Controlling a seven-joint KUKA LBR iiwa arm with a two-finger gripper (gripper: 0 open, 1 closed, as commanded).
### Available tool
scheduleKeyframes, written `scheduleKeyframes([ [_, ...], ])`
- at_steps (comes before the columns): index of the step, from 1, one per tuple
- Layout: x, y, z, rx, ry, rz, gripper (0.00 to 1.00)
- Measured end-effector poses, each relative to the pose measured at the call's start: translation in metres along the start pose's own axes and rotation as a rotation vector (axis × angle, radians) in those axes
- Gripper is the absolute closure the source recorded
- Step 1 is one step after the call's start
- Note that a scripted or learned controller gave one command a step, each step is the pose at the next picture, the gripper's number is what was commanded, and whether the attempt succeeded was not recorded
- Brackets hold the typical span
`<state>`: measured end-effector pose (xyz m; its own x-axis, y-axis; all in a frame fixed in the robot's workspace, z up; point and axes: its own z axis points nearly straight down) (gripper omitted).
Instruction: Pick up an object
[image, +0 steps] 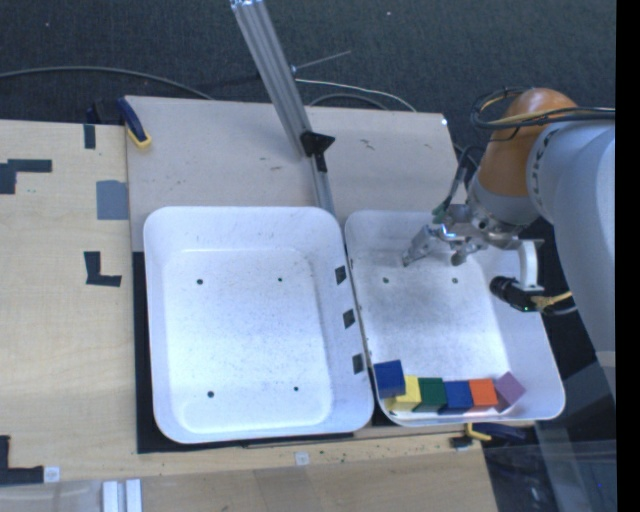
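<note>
- Hanging over the far end of the right bin (520, 330), the gripper (432, 250) is seen low above the speckled white floor, with the grey arm (575, 200) and its orange band (520, 140) reaching in from that bin's outer side.
- Two fingers can be made out, spread apart a bit, so the jaws are read as open. Nothing is seen between them.
- The objects are all bunched at the near wall of the right bin, well apart from the gripper. A row of small blocks is lined up there, pretty much touching each other.
- A blue block (389, 377) is sat at the inner corner of the right bin, with a yellow block (406, 396) just beside it.
- Next along that near wall, a green block (431, 392), a second blue block (458, 395), an orange block (483, 392) and a purple block (509, 387) are found, the purple one tilted up against the bin's outer corner.
- The left bin (160, 300) is parked right against the right bin, edges touching.
- A metal rail (280, 85) is slanted down toward the gap between the bins from beyond the right bin's far edge.
- A black cable end (510, 292) is dangling by the right bin's outer rim, near the arm.
</note>
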<state>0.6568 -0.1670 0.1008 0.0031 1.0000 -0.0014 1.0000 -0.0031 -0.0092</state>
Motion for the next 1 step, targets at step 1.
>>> scheduleKeyframes([
  [1, -0.0362, -0.0339, 0.0104, -0.004, -0.001, -0.001, 0.0],
])
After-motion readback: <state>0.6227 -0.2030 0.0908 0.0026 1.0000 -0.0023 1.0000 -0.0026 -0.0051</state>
